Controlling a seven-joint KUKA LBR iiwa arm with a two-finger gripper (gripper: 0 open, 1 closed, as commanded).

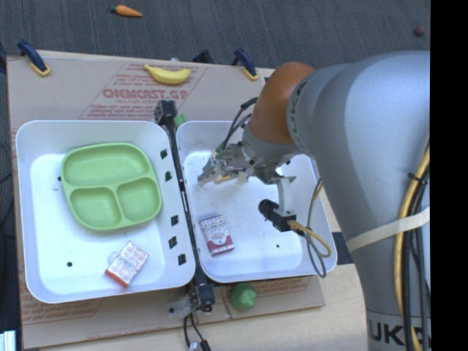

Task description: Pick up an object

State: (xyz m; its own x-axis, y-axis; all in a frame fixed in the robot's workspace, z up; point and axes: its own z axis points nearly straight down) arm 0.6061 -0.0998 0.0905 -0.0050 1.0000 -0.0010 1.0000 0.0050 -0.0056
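Under the bins, the brown cardboard sheet (110, 93) carries red print reading "CHEMCAST GP". On it lies a yellow banana (168, 72). Left bin (29, 218) holds a green divided plate (111, 185) and an orange-white packet (126, 262). Right bin (307, 258) holds a red-white packet (216, 235), its label too small to read. Above the right bin hangs the gripper (219, 168); its state I cannot tell.

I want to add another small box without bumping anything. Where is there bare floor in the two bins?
Left bin: a bare strip below the green tray, left of the small box. Right bin: bare floor right of the red packet. Its upper half is crowded by the gripper.
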